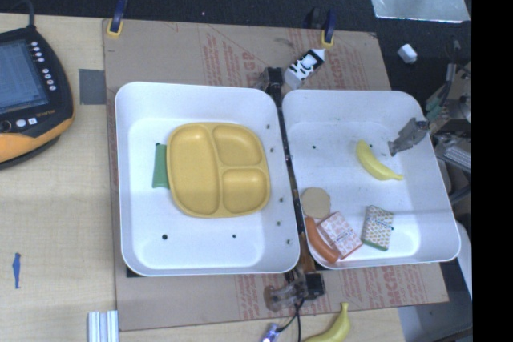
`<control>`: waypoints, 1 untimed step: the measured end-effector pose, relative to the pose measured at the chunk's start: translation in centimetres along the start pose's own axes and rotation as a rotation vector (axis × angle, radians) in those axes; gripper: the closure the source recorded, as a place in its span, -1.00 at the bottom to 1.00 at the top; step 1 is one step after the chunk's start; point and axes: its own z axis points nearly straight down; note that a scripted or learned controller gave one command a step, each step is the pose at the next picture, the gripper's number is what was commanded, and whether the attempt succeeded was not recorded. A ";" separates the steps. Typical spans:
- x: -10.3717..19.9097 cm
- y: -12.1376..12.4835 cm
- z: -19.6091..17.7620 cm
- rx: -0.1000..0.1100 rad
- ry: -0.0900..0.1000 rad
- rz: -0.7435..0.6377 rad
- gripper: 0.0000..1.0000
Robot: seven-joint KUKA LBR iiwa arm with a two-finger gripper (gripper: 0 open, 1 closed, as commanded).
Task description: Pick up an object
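Down at the near edge of the bench, a second banana lies on the brown cardboard, outside both bins, next to a small tangle of cable and clamp hardware.

Just above it sits the right bin, and most of the loose things are crowded into its near left corner: an orange curved piece against the wall, a red-and-white patterned packet resting partly on it, a round tan disc just behind, and a green-and-tan patterned pad just to the right. A yellow banana lies alone, farther back toward the right of that bin, well apart from the cluster.

The gripper comes in over the right rim, its grey tip hanging close beside the banana's upper right end. From where I stand it looks apart from the fruit, though the angle is poor, and nothing sits between its fingers; how widely they are spread I can't tell.

The left bin holds a yellow divided tray with a green strip poking out from under its left side. Off to the far left, on the wooden bench, rests the orange-edged control pendant.
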 end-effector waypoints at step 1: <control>-0.1 5.4 16.2 0.003 0.000 -0.003 -1.00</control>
